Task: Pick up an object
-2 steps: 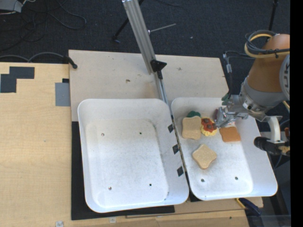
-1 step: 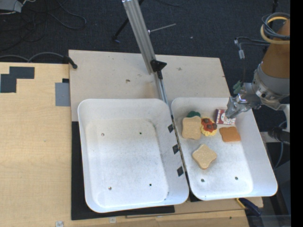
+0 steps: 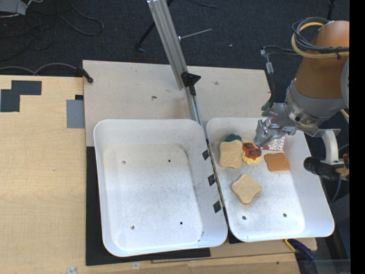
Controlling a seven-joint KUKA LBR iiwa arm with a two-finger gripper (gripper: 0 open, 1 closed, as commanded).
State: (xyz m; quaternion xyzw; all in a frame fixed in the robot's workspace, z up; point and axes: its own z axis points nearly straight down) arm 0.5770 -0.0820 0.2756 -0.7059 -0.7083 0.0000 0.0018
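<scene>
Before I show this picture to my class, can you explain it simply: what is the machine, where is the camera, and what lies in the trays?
One fixed camera looks down at a slant on a bench. The grey arm with an orange band is a robot; its two-finger gripper hangs over the right shallow white bin. There lie two tan bread-shaped pieces, an orange slab, a red-and-yellow toy and a small green thing. The left white bin sits beside it. Whether anything is held, I cannot tell.

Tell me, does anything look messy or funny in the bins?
Nothing looks spilled or broken. The toy foods huddle near the top of the right bin: two bread slices, an orange piece and a red-and-yellow toy under the tool.
</scene>
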